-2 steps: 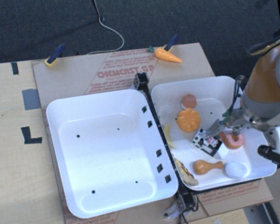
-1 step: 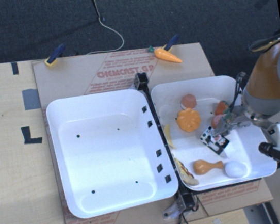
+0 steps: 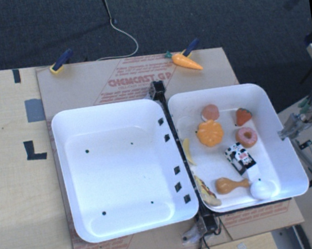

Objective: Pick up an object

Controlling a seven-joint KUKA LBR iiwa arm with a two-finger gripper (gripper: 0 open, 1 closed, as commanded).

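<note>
The right bin (image 3: 269, 104) holds several toy foods: an orange (image 3: 210, 134), a pink disc (image 3: 210, 111), a strawberry (image 3: 243, 116), a pink donut (image 3: 247, 136), a black-and-white cow figure (image 3: 240, 158), a drumstick (image 3: 232, 184) and a white ball (image 3: 263, 190). Two yellowish pieces (image 3: 188, 152) lie along its left wall. My gripper (image 3: 294, 126) shows as a grey shape just outside the bin's right rim, level with the donut and apart from every object.
The left bin (image 3: 69, 163) stands beside the right one on a cardboard sheet (image 3: 126, 82). A toy carrot (image 3: 186, 61) lies on the cardboard behind the right bin. Clamps (image 3: 60, 61) grip the sheet's far edge, and a cable (image 3: 121, 30) runs there.
</note>
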